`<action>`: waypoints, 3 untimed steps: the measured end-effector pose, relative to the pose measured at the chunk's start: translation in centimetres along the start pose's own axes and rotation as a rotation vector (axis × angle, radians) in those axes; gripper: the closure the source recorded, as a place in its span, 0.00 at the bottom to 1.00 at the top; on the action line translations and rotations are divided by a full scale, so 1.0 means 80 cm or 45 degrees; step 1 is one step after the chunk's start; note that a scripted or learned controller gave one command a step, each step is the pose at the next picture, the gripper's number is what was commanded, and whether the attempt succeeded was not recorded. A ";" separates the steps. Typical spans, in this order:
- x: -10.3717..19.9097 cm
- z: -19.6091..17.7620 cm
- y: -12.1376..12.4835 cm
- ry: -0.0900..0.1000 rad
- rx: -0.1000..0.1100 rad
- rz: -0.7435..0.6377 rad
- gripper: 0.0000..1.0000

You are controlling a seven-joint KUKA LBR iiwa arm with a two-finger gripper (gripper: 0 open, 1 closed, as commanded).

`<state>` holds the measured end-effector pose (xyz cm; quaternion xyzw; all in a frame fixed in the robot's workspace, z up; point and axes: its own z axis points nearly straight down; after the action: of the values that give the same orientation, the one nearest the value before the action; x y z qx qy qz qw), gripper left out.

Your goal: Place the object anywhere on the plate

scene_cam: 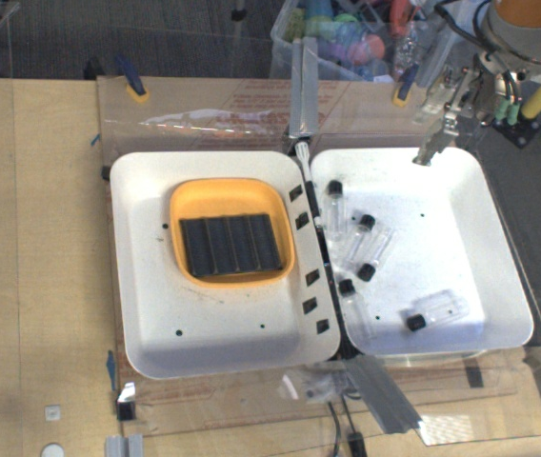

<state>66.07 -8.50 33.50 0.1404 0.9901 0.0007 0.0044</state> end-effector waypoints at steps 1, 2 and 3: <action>-0.016 -0.042 -0.046 -0.001 0.000 -0.268 1.00; -0.037 -0.120 -0.136 0.000 0.000 -0.385 1.00; -0.058 -0.127 -0.163 -0.004 0.000 -0.814 1.00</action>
<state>66.82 -22.31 43.63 -0.1778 0.9841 -0.0009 0.0058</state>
